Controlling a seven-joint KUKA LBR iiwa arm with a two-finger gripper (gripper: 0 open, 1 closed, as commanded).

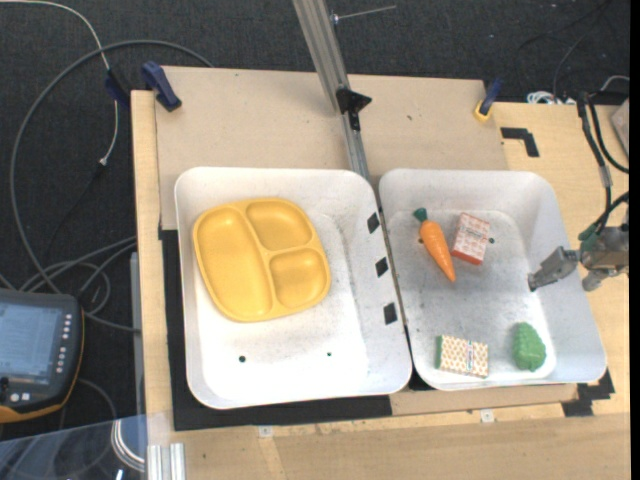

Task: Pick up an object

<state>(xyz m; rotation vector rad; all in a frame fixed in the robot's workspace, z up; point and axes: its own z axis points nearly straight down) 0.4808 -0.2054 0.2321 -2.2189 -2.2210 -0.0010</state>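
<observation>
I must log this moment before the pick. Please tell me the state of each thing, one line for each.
Gripper: over the right bin's right edge, holding nothing.
Carrot: lying in the right bin.
Red box: beside the carrot.
Patterned packet: lying flat.
Green lump: near the front corner.
Yellow plate: in the left bin, nothing on it.

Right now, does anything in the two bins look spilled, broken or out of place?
Nothing stands out. The yellow plate lies flat in the left bin. The carrot, two small boxes and green lump lie apart in the right bin.

glossy plastic yellow plate [262, 259], speckled white bins [300, 363]
</observation>
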